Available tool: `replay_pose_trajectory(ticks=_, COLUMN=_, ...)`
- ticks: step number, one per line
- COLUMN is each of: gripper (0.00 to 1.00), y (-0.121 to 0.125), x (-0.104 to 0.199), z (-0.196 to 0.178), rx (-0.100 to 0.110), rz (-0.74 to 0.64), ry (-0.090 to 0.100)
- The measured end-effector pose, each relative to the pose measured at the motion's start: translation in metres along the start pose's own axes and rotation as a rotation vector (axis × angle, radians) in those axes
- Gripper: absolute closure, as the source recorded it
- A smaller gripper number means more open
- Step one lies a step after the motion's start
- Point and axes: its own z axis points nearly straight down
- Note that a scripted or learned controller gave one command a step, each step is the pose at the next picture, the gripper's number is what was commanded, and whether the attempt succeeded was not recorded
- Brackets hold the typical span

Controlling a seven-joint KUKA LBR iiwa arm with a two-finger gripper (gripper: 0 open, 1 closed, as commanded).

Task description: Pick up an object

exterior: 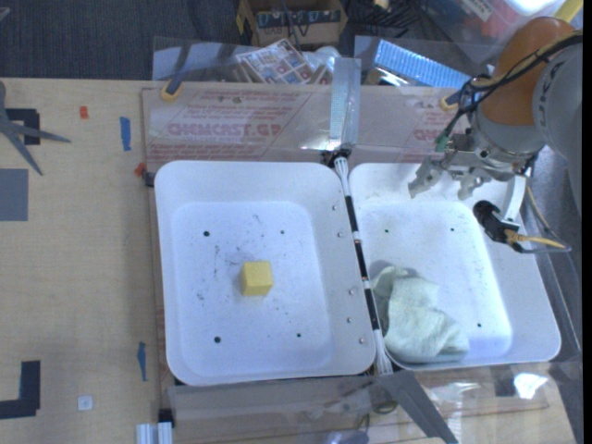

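Observation:
A small yellow block (257, 278) lies near the middle of the left bin (185, 192). A crumpled pale green-white cloth (416, 314) lies in the near left part of the right bin (527, 326). My gripper (443, 184) hangs over the far edge of the right bin, with its two fingers spread apart and nothing between them. It stands well away from the cloth and far to the right of the block.
A metal divider (345, 118) and clear plastic sheets stand behind the bins. The arm's orange band (527, 72) and cables sit at the upper right. The wooden bench (74, 248) spreads to the left, with tape marks.

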Motion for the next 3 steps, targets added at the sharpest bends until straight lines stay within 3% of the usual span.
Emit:
replay_pose_trajectory(ticks=1, gripper=0.0, y=-0.074, x=-0.012, z=0.054, rx=-0.008, rz=0.031, ry=0.0)
replay_pose_trajectory(ticks=2, gripper=1.0, y=-0.073, x=-0.013, z=0.042, rx=-0.015, rz=0.036, ry=0.001)
replay_pose_trajectory(ticks=3, gripper=1.0, y=-0.029, x=-0.05, z=0.029, rx=-0.003, rz=0.329, ry=-0.001)
